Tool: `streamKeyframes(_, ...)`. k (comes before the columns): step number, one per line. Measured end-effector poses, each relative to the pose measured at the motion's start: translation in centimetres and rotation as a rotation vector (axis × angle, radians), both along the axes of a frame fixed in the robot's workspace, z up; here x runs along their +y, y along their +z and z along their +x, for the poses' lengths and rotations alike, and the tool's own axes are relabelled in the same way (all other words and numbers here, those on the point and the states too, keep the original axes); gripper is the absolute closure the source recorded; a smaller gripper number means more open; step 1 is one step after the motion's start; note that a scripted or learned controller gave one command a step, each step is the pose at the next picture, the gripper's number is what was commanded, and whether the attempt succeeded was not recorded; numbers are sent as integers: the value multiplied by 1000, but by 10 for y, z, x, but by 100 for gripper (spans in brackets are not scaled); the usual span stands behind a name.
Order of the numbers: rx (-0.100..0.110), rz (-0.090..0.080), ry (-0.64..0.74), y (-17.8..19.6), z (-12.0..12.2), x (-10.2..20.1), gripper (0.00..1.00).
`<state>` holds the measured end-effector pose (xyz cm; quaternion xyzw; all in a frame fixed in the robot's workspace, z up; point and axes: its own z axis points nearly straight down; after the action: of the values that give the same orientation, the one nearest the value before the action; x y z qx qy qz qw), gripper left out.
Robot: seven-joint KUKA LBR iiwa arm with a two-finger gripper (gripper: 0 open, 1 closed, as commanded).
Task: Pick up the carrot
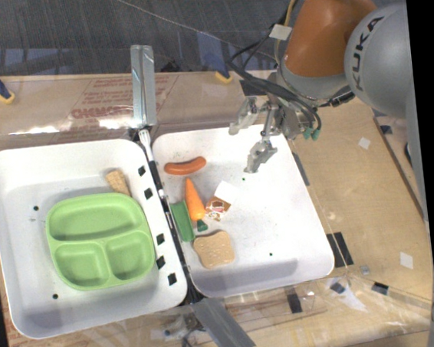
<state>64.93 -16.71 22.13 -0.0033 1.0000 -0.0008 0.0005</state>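
Hovering over right bin (299,222), gripper (258,137) fingers spread, holding nothing; carrot (194,200) tip hidden by wrapper (219,205).

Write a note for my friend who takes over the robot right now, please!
Hand: over the far part of the right bin, fingers apart, holding nothing.
Carrot: lying near the right bin's left wall, just this side of the sausage. A green strip lies beside it, a small printed packet on its other side, a slice of toast nearer the camera.
Left bin: green divided tray, with a cracker-like piece beyond it.
Done: nothing; the carrot is not picked up yet.
Left: move the hand to the carrot, grip, lift.
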Motion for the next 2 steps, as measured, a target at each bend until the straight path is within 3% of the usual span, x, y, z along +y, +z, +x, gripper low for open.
streamKeyframes(1, -11, 3, 20, -109, -5, 70, 0)
streamKeyframes(2, -15, -1, 25, -97, -4, 70, 100)
